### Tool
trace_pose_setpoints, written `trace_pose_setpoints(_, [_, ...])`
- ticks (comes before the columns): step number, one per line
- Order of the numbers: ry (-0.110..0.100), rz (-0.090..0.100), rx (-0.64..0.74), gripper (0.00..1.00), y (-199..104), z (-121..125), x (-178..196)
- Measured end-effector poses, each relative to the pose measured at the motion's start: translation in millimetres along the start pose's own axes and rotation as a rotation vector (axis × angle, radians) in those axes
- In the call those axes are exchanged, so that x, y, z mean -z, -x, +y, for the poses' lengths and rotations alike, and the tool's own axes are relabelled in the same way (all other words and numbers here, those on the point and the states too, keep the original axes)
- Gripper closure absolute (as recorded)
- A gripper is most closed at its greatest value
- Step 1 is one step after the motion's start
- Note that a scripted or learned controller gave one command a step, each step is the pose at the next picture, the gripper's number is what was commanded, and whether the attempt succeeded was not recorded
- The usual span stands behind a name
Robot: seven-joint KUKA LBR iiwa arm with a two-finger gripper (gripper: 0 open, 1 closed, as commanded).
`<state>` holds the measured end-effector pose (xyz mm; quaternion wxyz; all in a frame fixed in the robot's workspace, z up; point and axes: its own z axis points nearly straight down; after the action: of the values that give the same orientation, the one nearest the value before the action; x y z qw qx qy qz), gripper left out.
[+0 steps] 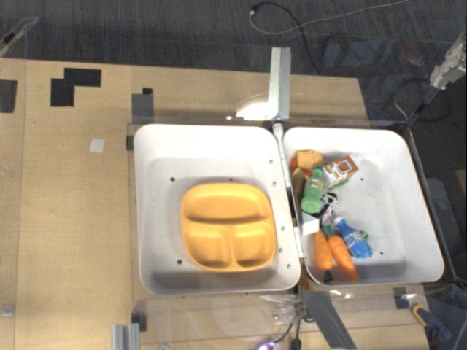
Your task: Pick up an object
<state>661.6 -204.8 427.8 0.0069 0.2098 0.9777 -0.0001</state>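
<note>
A yellow tray (229,224) sits left of the orange carrot (341,257) and green bottle (314,192); the claw's state cannot be told.

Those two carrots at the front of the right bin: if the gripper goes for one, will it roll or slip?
The carrots look smooth and tapered, so fingers may well slide toward the thin end. Rounded, they would probably roll if nudged, though they lie side by side against the blue packet, which may check that. They look like light toys.
</note>
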Motion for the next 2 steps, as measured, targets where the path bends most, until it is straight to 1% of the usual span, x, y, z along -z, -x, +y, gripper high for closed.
trace_pose_setpoints(2, [0.006, -0.024, 0.003, 1.0, 2, 3, 29])
